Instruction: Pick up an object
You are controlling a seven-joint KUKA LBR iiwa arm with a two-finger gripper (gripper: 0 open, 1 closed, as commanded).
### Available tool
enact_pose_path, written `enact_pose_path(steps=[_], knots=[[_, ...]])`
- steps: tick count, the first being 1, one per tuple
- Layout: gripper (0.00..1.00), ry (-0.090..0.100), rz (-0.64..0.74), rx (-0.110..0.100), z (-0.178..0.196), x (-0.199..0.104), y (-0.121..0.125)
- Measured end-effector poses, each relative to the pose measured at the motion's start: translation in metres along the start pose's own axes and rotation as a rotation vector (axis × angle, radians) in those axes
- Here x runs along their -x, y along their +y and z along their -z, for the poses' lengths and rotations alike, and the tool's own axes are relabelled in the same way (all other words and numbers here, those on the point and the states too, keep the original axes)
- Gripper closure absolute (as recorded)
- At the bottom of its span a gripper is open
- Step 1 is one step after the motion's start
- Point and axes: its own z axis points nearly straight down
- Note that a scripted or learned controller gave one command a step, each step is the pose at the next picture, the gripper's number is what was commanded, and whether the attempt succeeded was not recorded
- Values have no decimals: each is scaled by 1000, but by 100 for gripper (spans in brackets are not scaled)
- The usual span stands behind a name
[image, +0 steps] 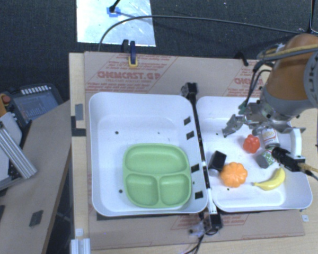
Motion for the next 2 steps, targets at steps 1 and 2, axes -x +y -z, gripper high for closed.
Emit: enact_pose_path(steps=[1,2], knots=[[0,-1,2,13,6,0,3],[0,-1,0,10,-36,2,7]])
